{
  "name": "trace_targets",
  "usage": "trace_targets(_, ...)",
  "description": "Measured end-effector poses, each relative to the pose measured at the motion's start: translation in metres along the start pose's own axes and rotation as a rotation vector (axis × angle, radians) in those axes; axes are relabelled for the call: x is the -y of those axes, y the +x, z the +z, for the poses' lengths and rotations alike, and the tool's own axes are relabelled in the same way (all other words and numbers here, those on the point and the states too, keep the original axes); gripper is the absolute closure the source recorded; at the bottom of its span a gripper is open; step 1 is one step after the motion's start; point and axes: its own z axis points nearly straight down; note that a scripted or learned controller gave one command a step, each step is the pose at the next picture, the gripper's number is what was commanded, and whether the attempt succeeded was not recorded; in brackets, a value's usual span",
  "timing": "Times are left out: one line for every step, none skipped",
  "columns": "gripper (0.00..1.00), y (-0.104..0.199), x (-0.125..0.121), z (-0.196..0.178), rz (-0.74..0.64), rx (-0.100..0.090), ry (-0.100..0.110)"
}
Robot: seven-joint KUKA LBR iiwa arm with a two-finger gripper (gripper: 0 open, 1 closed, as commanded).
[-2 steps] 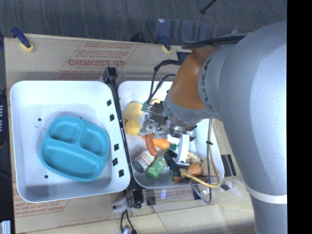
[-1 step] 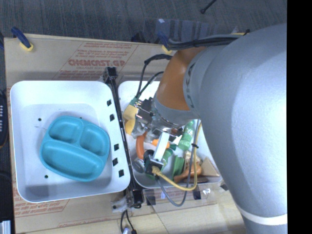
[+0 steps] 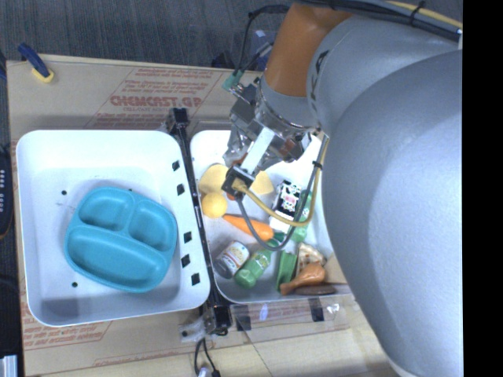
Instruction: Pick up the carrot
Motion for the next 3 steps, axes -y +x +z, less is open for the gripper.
trace_targets(0.00,0.000,0.001,0.002,-0.003,0.004,0.004)
trace_targets(0.00,-0.019,-0.051,0.118,-0.127,0.012,0.011)
trace_targets(0.00,-0.097,-0.052,0.162,0.037,0.006,0.008)
